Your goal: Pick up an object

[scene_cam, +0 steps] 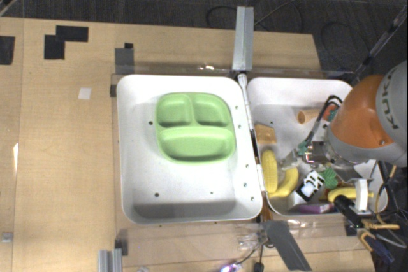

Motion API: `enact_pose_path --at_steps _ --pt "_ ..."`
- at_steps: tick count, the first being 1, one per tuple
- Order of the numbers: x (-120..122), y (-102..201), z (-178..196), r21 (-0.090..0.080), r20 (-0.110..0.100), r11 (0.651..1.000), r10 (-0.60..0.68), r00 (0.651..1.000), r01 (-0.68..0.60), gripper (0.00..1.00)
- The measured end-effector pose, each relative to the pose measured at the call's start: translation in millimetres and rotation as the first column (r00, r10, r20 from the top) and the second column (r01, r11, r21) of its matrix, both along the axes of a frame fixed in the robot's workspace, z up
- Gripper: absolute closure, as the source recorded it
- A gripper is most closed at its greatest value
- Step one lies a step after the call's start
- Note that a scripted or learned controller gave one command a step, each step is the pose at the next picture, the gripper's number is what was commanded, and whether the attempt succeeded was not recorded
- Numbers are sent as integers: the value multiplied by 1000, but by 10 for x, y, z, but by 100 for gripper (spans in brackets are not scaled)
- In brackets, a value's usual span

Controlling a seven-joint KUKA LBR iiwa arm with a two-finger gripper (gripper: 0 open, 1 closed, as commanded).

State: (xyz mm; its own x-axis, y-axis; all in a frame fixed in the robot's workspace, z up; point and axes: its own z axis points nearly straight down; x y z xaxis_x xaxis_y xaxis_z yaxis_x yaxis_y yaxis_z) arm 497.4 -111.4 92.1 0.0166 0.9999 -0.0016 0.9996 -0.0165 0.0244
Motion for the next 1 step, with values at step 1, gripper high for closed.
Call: enact_pose_path --at_steps 1 --pt "31 35 119 6 5 1000 4 1000 -4 100"
